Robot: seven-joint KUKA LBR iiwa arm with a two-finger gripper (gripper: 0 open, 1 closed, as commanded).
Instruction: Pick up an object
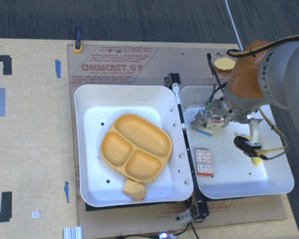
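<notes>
The rounded grey arm [285,76] wears an orange band [245,78] — metallic end effector [203,122].

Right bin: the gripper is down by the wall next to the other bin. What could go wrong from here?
1. The gripper sits close to the left wall of the right bin; a further descent might clip it.
2. The small blue thing under it looks flat and is partly hidden, so a grab may miss or slip.
3. The patterned box lies close by and could get nudged.
</notes>
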